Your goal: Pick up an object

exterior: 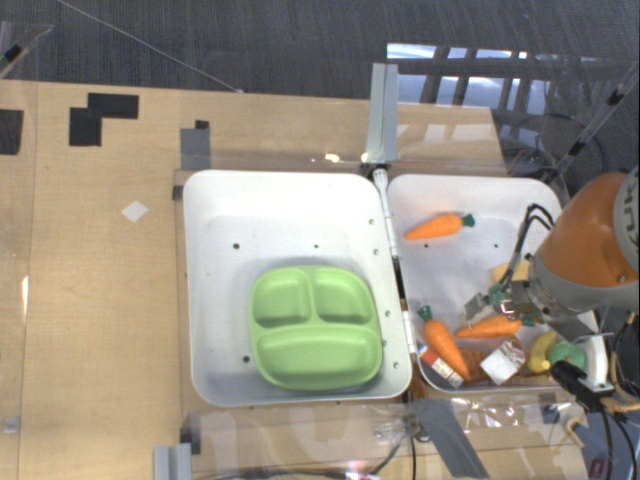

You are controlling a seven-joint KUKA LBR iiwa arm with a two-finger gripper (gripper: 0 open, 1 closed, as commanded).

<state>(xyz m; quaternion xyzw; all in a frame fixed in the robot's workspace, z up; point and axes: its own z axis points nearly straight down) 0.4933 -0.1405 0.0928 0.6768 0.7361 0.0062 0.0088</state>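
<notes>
While the green divided plate [316,328] sits alone in the left bin [225,218], the gripper [497,305] is down in the right bin [450,193] touching an orange carrot [489,327], can't tell its finger state, with another carrot [437,227] well apart near the top.

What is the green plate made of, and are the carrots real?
The green plate looks like smooth moulded plastic: one even colour, soft sheen, rounded sections. The carrot at the top of the right bin is probably a plastic toy too, judging by its flat, bright orange and tidy green tip, though that isn't certain.
</notes>
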